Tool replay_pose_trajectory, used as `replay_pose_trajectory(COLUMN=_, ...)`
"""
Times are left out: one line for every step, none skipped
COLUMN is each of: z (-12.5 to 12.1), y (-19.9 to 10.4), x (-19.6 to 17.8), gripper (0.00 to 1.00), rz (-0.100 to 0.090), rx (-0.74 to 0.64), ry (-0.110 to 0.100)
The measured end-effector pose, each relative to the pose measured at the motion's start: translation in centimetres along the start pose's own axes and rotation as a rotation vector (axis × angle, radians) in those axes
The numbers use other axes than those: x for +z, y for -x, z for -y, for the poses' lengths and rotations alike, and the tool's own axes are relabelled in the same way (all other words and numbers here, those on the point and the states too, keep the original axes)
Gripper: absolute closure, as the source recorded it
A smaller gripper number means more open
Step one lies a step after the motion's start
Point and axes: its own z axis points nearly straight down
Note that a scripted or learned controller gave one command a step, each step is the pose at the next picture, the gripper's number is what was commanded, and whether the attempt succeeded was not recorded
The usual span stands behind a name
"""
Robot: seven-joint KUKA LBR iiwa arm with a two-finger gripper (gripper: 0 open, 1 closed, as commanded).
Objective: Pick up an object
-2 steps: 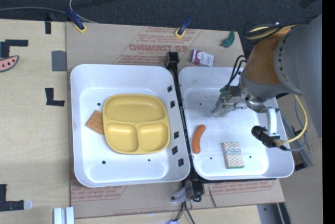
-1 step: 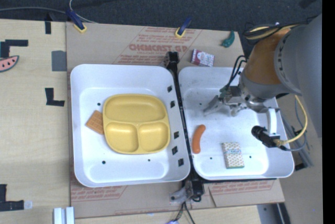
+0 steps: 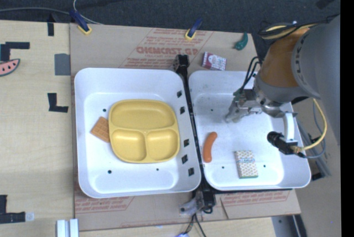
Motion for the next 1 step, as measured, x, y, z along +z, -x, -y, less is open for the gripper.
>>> replay_pose_trajectory(z=0.0, y=0.0, x=0.01, gripper=0.0, rz=0.0, rx=0.0, ry=0.0)
